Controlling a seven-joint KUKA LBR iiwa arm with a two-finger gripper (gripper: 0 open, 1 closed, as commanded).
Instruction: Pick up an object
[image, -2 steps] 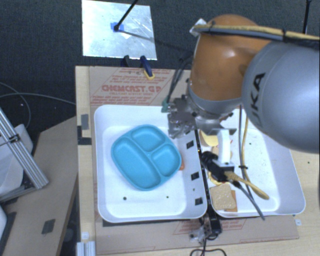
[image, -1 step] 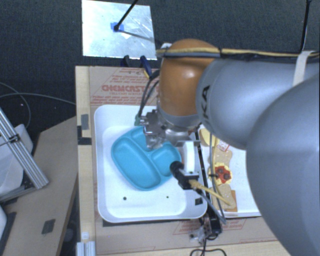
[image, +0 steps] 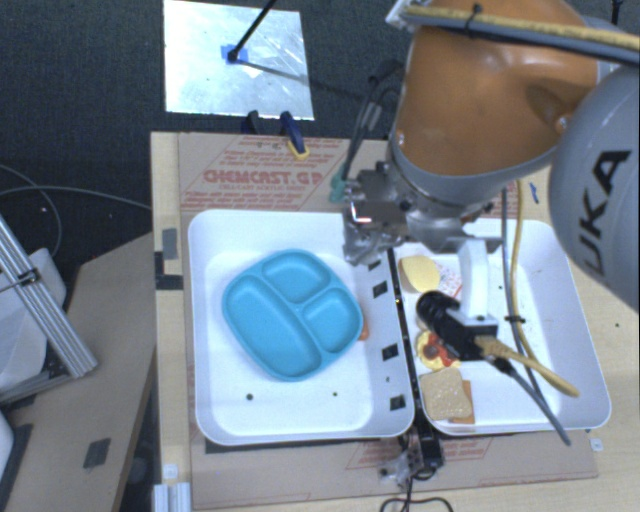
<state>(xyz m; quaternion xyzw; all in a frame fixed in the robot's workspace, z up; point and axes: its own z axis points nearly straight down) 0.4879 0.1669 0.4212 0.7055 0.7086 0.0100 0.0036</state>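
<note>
The left bin (image: 290, 412) holds a blue divided plate (image: 290, 312), lying flat near the bin's middle, with three compartments showing. A small orange scrap (image: 363, 328) lies just beside the plate's right edge; what it is cannot be told.

The gripper (image: 366, 240) hangs over the far end of the wall where the two bins meet, its tip low near the left bin's far right corner. Nothing shows between the jaws, and I cannot tell whether they are apart or together, since the wrist covers them.

The right bin (image: 560, 310) carries the smaller pieces along its left side. A pale yellow piece (image: 420, 272) lies toward the far end, just right of the gripper. A red and yellow piece (image: 431, 350) sits midway along, partly covered. A tan toast slice (image: 447, 397) lies flat at the near left corner.

Both bins rest on a cardboard sheet (image: 260, 170) with red print, which covers the bench (image: 110, 330).
</note>
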